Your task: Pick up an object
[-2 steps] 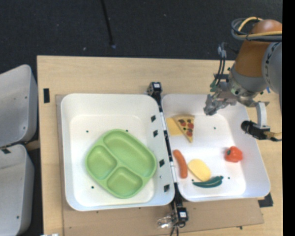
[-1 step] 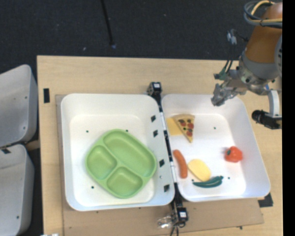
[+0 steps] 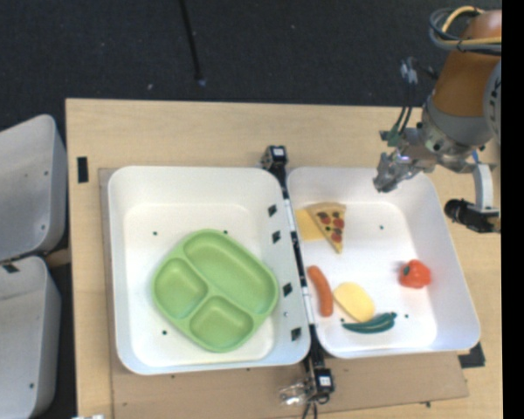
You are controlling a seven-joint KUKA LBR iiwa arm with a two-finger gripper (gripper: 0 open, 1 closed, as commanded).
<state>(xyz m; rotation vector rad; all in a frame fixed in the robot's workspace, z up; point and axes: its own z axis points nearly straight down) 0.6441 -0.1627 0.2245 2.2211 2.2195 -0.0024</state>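
Green tray [image 3: 214,291] alone, left bin [image 3: 122,199].

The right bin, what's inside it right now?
Inside the right bin: a pizza slice, a sausage, a yellow piece, a green pepper and a tomato. The gripper covers its far rim.

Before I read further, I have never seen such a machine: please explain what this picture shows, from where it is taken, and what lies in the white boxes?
One camera looks down at a slant on a wooden bench. The grey and orange thing at the right is a robot arm; its gripper hangs over the far edge of the right bin, and I see nothing held in it. The left bin holds a green divided plate. The right bin holds toy food: a pizza slice on a yellow piece, an orange sausage, a yellow potato-like piece, a green chili pepper and a red tomato.
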